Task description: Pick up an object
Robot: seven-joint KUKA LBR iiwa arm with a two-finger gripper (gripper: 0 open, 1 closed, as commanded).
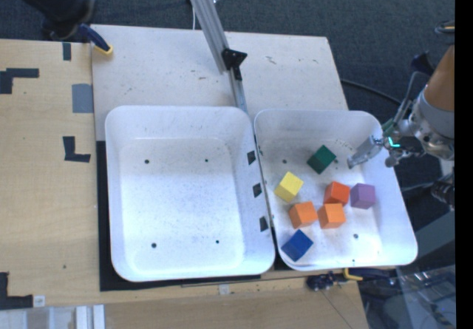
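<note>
From the fixed camera above, my pincer [375, 148] hangs over the right edge of the right shallow white plastic bin [384, 242], reaching in from the right. Its grey fingers [360, 153] slant down and leftward toward the bin's floor, and nothing sits between them; whether they are released or clenched I cannot tell at this angle. A small teal light glows at my wrist just behind them.

The things to pick all lie in that right bin. The dark green wooden cube [321, 159] is nearest to me, just left of my fingertips and apart from them. Below it, a yellow wooden cube [290, 186] sits toward the bin's left side. Three orange wooden cubes cluster in the middle: one upper right [337, 192], one lower left [302, 214], and one [332, 215] between and below them, close together. A purple wooden cube [362, 195] rests just right of the upper orange one. A blue wooden cube [297, 245] lies near the bin's front left corner.

The left shallow white plastic bin [118, 172] stands side by side with the right one on the pale table [148, 69]. A grey metal post [207, 9] slants across the table from the top.
</note>
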